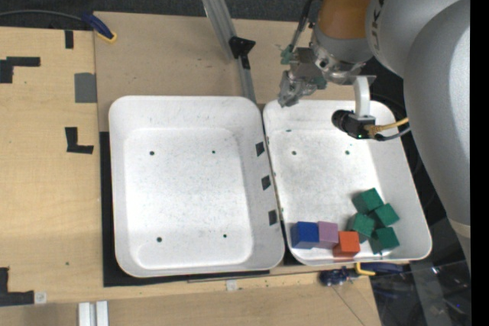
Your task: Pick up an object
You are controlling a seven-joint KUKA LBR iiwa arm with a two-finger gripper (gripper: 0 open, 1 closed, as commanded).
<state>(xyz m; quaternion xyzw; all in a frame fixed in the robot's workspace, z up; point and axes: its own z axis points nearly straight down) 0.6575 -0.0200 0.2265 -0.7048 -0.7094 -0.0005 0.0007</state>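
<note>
Bench: two bins (269, 164) | blocks (348, 229) (near corner) | end effector (291, 93) at far rim, grip unclear

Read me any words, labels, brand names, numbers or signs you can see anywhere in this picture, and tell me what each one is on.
No text here can be read with confidence.
Arm: dark lettering on the grey casing near the orange band, cut off and too blurred to read.
Blocks, right bin, left bin: no print seen.
Black tape pieces on the bench: plain shapes, not letters.
</note>
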